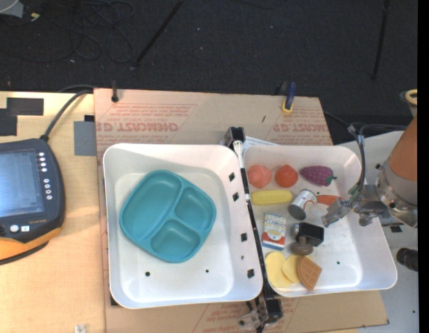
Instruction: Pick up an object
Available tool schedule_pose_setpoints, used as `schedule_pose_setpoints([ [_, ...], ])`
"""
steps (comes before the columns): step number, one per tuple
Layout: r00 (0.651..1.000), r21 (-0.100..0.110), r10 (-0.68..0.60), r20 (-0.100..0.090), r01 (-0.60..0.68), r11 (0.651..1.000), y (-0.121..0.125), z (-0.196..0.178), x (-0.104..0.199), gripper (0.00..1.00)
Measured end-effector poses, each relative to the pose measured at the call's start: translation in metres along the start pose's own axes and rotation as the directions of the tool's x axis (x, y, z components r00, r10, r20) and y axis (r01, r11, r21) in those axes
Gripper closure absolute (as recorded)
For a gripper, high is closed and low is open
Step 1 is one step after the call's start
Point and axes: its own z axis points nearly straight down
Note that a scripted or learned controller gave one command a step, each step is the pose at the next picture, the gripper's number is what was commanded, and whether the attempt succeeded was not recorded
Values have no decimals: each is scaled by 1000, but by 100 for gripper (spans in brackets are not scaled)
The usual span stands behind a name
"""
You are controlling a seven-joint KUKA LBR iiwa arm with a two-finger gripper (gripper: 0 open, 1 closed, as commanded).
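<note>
Where the tool hovers, small silver can, tilted.

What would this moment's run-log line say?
arm: over right bin from right | gripper: near orange carrot-like piece, holding nothing visible | left bin: teal divided plate | pick: not yet done

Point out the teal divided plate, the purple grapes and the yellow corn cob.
teal divided plate (168, 216), camera view, on its central ridge.
purple grapes (316, 175), camera view, middle of the bunch.
yellow corn cob (271, 198), camera view, mid-length of the cob.
</note>
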Motion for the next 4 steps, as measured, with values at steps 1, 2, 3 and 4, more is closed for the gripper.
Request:
schedule_pose_setpoints([
  [1, 1000, -12, -2, -1, 2, 1000, 32, 100, 3, 0],
  [2, 1000, -18, -1, 8, 1, 1000, 26, 110, 52, 0],
  [3, 1000, -21, 5, 8, -5, 1000, 28, 97, 48, 100],
  [4, 1000, -10, -9, -1, 9, 1000, 52, 11, 129, 100],
])
